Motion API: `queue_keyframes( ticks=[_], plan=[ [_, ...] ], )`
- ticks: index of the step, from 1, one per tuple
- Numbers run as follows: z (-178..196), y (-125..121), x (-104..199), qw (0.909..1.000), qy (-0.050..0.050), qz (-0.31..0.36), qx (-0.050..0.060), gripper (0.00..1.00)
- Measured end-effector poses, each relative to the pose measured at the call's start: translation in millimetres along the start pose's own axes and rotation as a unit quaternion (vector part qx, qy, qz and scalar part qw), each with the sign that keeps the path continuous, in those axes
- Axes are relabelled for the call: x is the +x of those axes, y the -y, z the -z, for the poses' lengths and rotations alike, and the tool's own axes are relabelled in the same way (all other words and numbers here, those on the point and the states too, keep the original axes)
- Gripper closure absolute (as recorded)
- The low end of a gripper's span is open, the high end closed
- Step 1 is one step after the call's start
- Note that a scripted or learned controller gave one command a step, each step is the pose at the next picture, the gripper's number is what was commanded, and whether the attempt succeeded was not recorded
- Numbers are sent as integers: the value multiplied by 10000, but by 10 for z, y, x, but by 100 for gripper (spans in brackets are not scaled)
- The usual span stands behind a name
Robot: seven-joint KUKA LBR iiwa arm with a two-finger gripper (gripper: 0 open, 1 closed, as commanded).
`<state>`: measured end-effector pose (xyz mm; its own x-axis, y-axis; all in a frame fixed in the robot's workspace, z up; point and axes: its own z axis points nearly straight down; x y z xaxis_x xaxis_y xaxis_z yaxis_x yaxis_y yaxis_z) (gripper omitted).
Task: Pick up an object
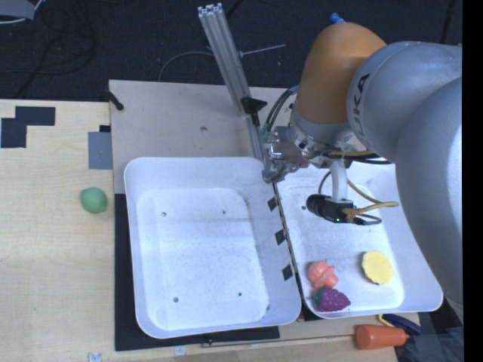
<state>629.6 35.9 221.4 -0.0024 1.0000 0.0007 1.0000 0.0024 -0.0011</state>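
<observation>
Pink toy (323,273), grapes (330,300), yellow slice (376,267) lie ungrasped along right bin (355,240) near edge. Gripper (273,168) poised over far corner beside divider, well apart from them. Open or closed: cannot tell.

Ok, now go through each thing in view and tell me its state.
Gripper, over the right bin's far corner, nothing seen held.
Pink toy, lying in that bin, touching the purple grapes.
Purple grapes, lying in its near corner.
Yellow piece, lying in that bin, apart.
Green ball, on the bench, outside the left bin.
Orange toy, lying outside the bins.
</observation>
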Motion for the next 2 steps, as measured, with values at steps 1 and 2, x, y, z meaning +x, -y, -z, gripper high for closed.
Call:
queue_keyframes(
  ticks=[1,2],
  plan=[
    [118,-139,430,10000,3,-2,-9,100],
    [114,-135,426,10000,6,-3,-3,0]
  ],
)
